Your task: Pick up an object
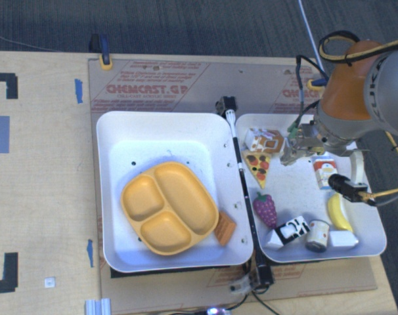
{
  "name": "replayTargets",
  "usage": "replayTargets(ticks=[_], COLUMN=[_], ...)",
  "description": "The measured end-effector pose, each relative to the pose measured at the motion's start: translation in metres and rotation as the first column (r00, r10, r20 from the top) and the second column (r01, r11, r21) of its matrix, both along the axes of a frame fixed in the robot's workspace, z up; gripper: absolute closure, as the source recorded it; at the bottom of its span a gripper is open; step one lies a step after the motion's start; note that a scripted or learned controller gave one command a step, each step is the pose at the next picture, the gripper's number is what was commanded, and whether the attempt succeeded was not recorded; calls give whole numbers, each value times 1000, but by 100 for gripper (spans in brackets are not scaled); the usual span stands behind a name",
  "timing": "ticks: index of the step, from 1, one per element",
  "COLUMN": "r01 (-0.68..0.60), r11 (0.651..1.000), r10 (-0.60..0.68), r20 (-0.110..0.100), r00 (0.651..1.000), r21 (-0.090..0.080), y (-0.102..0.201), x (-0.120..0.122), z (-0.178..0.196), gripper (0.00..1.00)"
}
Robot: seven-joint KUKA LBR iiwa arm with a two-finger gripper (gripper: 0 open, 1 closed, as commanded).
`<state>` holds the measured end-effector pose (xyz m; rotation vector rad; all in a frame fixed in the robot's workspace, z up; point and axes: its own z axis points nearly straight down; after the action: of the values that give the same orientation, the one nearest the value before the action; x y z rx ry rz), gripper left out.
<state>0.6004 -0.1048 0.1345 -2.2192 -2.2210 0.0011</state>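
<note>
**Bench with two white bins, arm over the right bin**

Setting: a pale wooden bench with a printed cardboard sheet under two shallow white bins set side by side.

Left bin: holds a yellow divided plate with three compartments, lying toward the near side. A small brown block rests just beside the plate's right edge, near the bin's near right corner.

Right bin: holds several small objects. At the far left, a waffle-patterned piece and, just nearer, a pizza slice. A purple grape bunch lies at the left wall. Along the near side: a black-and-white block, a small can and a white block. A banana lies at the right, with a red-and-white carton beyond it.

Arm: enters from the right; its gripper hangs over the far part of the right bin, just right of the waffle-patterned piece. Whether its fingers are parted or closed cannot be told; no object is seen between them.
</note>
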Motion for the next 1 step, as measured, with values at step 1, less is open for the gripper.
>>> replayTargets(ticks=[1], r01=[1], r11=[1000], r10=[-1], r20=[6], r00=[1000], r21=[-3], y=[-55], x=[19], z=[91], gripper=[100])
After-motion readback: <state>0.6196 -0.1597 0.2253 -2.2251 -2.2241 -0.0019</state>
